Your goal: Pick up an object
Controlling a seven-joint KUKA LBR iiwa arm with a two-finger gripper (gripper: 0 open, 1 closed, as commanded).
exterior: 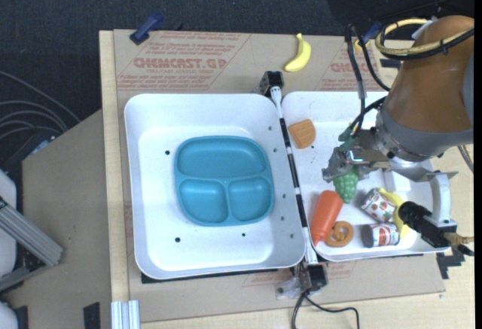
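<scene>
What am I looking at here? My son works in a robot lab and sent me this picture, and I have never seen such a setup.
One camera looks down at a slant on a bench with two shallow white bins. The grey and orange shape at the right is a robot arm; its gripper hangs over the right bin, just above a green toy. That bin also holds a toy carrot, an orange piece, a small donut and cans. The left bin holds a blue divided plate. A toy banana lies on the board behind. I cannot see anything held.
</scene>
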